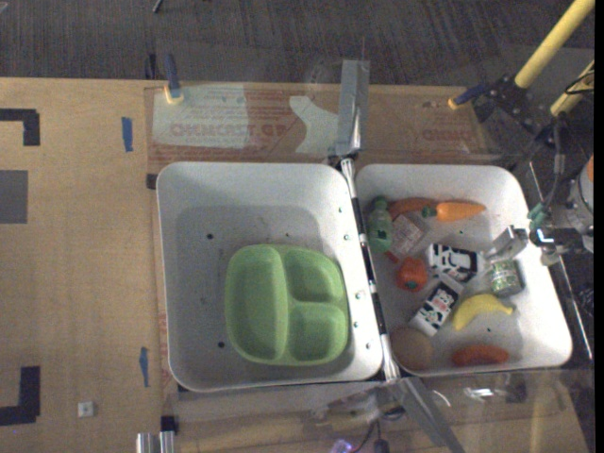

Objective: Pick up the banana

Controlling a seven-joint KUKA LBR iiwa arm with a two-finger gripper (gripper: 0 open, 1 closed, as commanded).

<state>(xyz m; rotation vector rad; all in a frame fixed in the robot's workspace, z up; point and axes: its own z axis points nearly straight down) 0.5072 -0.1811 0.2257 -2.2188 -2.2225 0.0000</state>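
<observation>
The yellow banana (481, 310) lies in the right bin (528, 192), toward its front right, curved with its ends pointing up-right and down-left. My gripper (511, 243) hangs over the right side of that bin, reaching in from the right edge of the view. It is above and slightly right of the banana, apart from it. A small green-labelled jar (506, 277) sits between the gripper and the banana.
Around the banana are two cow-patterned cartons (436, 310), a red sausage (478, 355), a brown potato (412, 347), a red tomato (411, 274), a carrot (451, 210) and a green bottle (379, 226). The left bin (189, 206) holds a green divided plate (286, 303).
</observation>
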